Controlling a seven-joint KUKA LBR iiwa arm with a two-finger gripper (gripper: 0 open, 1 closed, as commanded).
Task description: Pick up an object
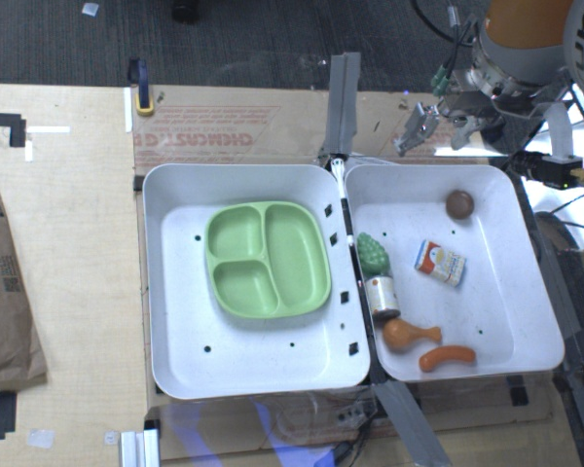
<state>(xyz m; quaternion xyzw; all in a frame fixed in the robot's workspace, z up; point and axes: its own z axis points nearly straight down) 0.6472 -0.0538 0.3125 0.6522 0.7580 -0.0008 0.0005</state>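
Pincer (pixel 416 129), grip state unclear, hovers at twelve o'clock above right bin (pixel 526 348); should descend squarely over brown ball (pixel 458 203).

Above the white right-hand bin (pixel 526 261), the grey arm with its orange band (pixel 535 13) is cut off by the top and right edges, its metal two-finger gripper (pixel 416 129) too small and blurred to read, and the print on the small white-and-orange carton (pixel 440 263) inside the bin is illegible

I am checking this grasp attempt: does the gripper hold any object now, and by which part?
Nothing is held. The gripper hangs open above the far rim of the right bin, with no object between its fingers.
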